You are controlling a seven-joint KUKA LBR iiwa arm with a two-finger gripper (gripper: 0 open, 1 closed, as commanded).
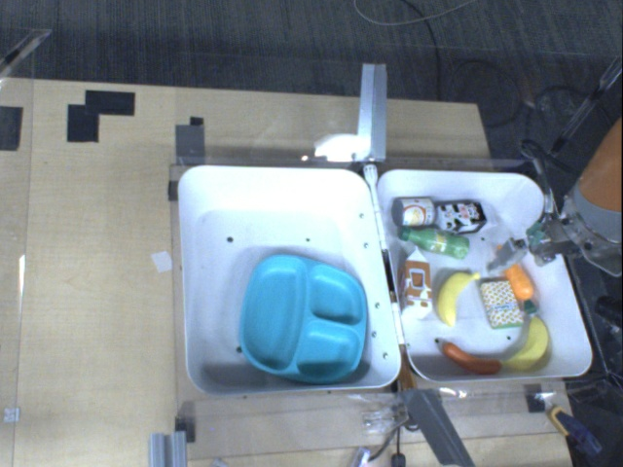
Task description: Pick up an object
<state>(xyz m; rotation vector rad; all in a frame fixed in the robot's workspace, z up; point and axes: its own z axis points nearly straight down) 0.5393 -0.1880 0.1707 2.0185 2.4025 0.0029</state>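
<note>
Grey two-finger gripper point(514, 251), finger spread indiscernible, poised at twelve o'clock of small orange carrot-shaped toy point(521, 282): descend centred, then close.

Two white bins point(195, 261), one blue tray point(304, 317), two bananas point(452, 296), one green bottle point(435, 243), one carrot point(520, 282), one sausage point(471, 360).

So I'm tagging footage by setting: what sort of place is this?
Probably a robotics lab test bench: two white bins side by side, toy food like a banana, and a loose cable on the floor.
</note>
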